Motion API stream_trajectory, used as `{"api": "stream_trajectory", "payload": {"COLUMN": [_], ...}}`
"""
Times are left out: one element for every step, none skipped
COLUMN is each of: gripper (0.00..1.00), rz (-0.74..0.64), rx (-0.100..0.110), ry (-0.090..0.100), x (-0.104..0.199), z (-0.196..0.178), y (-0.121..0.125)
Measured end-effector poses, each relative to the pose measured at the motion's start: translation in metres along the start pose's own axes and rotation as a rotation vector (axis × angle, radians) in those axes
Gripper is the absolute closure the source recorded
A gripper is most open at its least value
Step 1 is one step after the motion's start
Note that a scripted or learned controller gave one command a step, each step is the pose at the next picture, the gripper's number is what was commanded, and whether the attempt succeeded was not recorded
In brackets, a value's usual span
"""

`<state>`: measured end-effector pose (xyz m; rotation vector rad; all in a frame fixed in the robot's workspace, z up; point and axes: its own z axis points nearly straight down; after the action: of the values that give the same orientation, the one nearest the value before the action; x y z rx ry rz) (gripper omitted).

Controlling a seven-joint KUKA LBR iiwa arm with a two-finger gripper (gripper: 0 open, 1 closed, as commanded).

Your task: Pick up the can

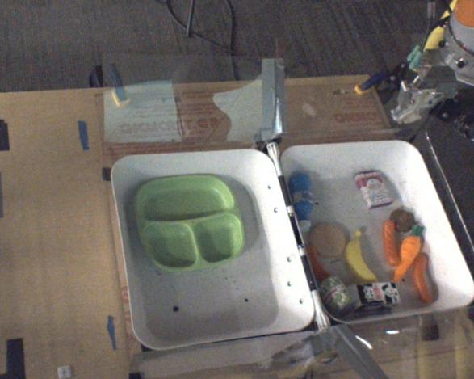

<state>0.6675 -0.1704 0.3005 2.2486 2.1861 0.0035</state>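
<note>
The can [335,294] is small with a greenish patterned label. It lies in the front left corner of the right bin [445,210], beside a black-and-white carton [379,294]. My gripper [410,102] hangs outside the bins, above the bench past the right bin's far right corner and well away from the can. An orange band shows on the arm at the frame's top right edge.
The right bin also holds a blue item [301,190], a red-and-white pack [373,189], a tan round piece [329,238], a banana [356,256] and carrots [406,250]. A green divided plate [189,220] lies in the left bin [213,308].
</note>
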Motion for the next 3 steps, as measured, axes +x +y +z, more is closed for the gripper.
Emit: {"api": "stream_trajectory", "payload": {"gripper": [1.0,1.0,1.0], "rz": [0.0,0.0,0.0], "rx": [-0.005,-0.011,-0.016], "ry": [-0.002,-0.004,-0.007], "x": [-0.001,-0.001,-0.002], "z": [-0.011,-0.023,-0.035], "y": [0.001,0.002,0.003]}}
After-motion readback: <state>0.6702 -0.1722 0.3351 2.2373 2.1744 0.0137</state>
